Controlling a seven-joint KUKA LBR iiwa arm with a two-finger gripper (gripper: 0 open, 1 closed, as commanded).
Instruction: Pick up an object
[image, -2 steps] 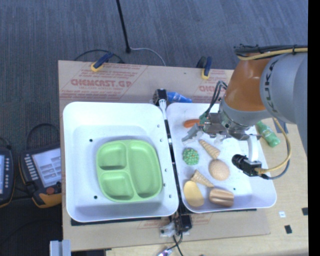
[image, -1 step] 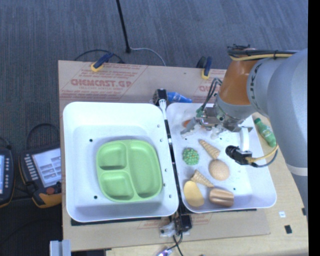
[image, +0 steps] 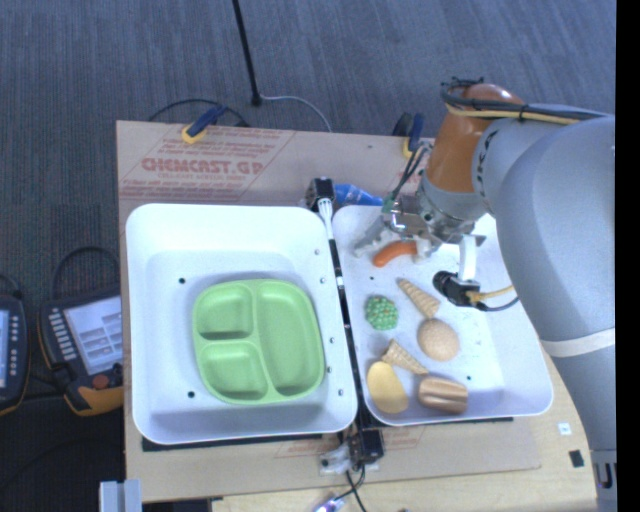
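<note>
tool (image: 410, 228): your view hides the fingers, can't tell grip
carrot (image: 393, 253): right bin (image: 520, 375), far end, just under tool
tray (image: 258, 338): left bin (image: 160, 330)

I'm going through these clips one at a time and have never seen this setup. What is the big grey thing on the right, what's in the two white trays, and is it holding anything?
The single camera looks down at a slant on a bench with two white bins. The grey machine is a robot arm reaching in from the right; its gripper is low over the right bin, close to an orange carrot-like toy. Nothing can be seen between its fingers, so I would not call anything held. That bin also has a green round toy, two cones and some bread-like pieces. The left bin holds a green divided plate.
</note>
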